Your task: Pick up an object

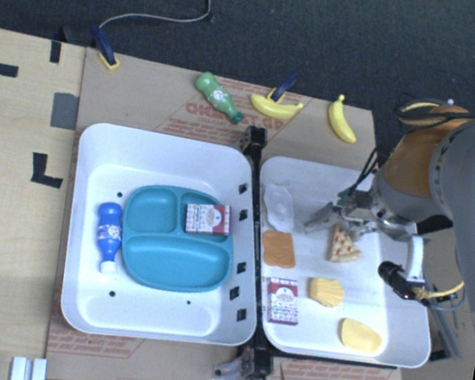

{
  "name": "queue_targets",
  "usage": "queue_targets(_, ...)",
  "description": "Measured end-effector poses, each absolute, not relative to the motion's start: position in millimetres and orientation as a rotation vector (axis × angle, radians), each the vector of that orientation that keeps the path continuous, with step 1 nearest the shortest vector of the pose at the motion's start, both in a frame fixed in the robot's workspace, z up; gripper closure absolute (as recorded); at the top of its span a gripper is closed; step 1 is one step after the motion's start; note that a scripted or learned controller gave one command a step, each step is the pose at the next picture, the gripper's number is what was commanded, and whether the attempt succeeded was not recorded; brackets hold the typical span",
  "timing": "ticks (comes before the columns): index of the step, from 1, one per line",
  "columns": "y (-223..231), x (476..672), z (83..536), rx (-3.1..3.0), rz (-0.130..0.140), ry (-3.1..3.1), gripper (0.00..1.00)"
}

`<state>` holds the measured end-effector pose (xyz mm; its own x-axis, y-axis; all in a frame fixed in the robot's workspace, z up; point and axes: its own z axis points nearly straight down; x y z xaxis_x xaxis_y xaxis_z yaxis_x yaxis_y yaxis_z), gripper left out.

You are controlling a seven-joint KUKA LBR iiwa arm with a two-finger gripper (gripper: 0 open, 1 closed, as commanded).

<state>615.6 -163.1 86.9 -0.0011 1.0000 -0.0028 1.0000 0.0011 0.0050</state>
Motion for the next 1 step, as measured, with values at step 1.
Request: queue_targets(1, -172.9, 613.5, 87.1, 2.216, 0.005, 2.22, 0.0)
